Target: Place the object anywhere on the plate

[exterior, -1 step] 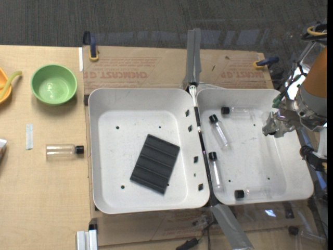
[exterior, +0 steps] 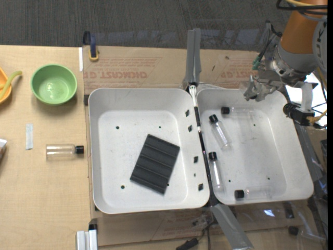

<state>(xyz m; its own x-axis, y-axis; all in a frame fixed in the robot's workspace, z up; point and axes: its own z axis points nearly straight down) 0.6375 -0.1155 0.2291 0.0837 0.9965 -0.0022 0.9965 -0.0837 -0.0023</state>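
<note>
A dark grey ribbed rectangular plate point(exterior: 155, 163) lies tilted in the middle of the left bin point(exterior: 104, 191). Several clear vials with black caps lie in the right bin point(exterior: 291, 165). One vial point(exterior: 219, 129) is near the bin's left side and another point(exterior: 214, 171) lies along the left wall. A third vial point(exterior: 237, 110) is at the back, and a fourth point(exterior: 250, 194) rests by the front wall. My gripper point(exterior: 255, 92) hangs over the back edge of the right bin, above and to the right of the back vial, with nothing seen in it.
On the wooden table to the left stand a green bowl point(exterior: 54, 84), a clear bottle with a black cap point(exterior: 63, 150) lying on its side, a small white strip point(exterior: 29, 137) and an orange item point(exterior: 3, 86) at the edge. A metal divider point(exterior: 193, 56) rises between the bins at the back.
</note>
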